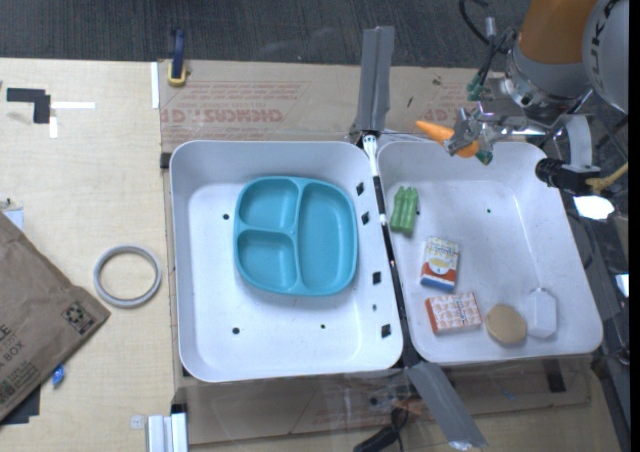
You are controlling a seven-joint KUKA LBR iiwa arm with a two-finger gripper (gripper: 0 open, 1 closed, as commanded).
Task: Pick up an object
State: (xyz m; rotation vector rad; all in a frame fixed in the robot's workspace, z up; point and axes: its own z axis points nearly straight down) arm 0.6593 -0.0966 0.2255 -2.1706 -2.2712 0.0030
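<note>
The hand (472,138) hangs over the far rim of the right bin (560,270), pinching a tapered orange carrot (437,129) between its fingers. Below lie a ribbed green pod (404,210), two small printed cartons (440,264) and a round tan disc (506,325). A glossy teal divided plate (297,236) sits in the left bin (200,270).

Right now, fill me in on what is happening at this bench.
The arm reaches in over the far edge of the right bin. Its pincer has an orange carrot-like piece at its tips, raised near the bin's rim. In that bin lie a green item, two small boxes and a tan disc. The left bin holds a blue divided plate.
</note>
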